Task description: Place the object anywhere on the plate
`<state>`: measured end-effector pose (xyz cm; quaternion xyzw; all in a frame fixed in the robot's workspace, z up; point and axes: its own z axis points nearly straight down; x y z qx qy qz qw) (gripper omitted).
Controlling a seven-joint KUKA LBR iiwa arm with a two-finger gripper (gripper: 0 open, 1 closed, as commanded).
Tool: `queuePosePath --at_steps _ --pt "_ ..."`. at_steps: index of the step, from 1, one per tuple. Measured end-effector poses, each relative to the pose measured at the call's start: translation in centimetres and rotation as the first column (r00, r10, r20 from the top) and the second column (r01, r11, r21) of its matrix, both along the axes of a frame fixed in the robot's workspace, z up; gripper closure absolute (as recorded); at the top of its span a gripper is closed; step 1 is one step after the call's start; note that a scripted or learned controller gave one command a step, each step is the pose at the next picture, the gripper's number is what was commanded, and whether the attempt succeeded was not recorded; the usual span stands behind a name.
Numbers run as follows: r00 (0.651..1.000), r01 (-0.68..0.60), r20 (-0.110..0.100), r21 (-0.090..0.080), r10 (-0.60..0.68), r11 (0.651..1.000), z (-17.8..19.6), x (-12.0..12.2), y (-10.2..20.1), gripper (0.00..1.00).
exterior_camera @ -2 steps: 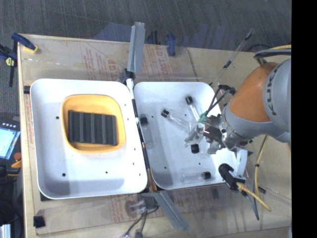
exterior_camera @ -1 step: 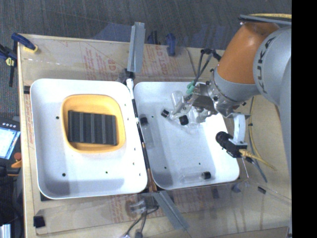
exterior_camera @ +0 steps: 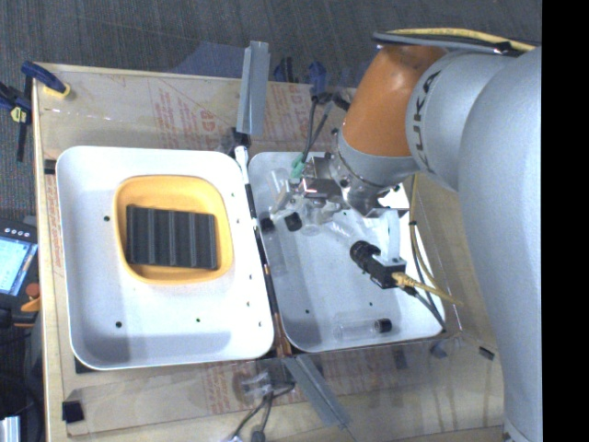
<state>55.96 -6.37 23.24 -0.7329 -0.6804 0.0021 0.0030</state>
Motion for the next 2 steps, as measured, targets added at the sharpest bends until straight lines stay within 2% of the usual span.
queuePosePath --at_steps 1,2 --pt "0.995 -0.099 0.001 0.000 0.099 0.995 -4.29 3.87 5.76 1.00" --pt "0.995 -0.099 0.002 -0.001 0.099 0.995 -4.25 3.89 5.76 0.00"
